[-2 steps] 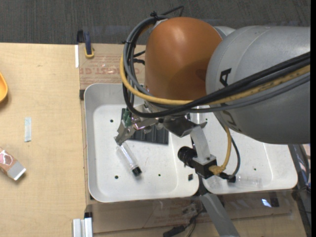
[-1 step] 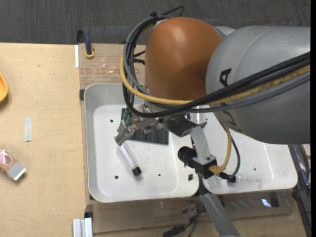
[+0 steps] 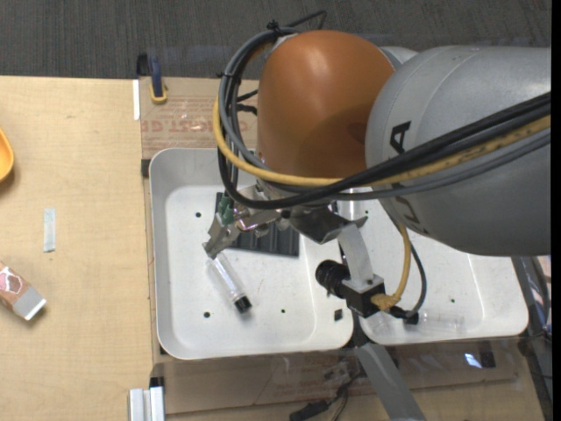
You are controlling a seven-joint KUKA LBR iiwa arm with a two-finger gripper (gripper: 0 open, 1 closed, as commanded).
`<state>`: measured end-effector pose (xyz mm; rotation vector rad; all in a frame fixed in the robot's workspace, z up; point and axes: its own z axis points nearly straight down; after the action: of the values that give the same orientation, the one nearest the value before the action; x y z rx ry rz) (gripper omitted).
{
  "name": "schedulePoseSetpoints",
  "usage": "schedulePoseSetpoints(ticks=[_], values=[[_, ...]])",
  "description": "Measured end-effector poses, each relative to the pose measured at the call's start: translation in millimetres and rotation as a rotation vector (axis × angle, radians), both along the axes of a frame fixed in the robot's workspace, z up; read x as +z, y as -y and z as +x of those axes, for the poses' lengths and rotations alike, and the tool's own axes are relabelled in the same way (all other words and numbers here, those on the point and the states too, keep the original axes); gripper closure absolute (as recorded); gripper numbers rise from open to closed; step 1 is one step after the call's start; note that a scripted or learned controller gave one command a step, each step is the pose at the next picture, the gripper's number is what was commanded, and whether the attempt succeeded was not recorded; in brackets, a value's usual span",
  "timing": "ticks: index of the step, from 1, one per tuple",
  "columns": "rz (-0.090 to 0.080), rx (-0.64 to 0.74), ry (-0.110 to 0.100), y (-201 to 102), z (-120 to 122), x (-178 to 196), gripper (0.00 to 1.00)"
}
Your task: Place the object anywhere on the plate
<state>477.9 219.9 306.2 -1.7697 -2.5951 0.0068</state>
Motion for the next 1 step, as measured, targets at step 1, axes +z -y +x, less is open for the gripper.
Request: schedulePoseSetpoints(ticks=[1], values=[[0.000,0.000,0.000,0.0,0.0,0.0,0.00]])
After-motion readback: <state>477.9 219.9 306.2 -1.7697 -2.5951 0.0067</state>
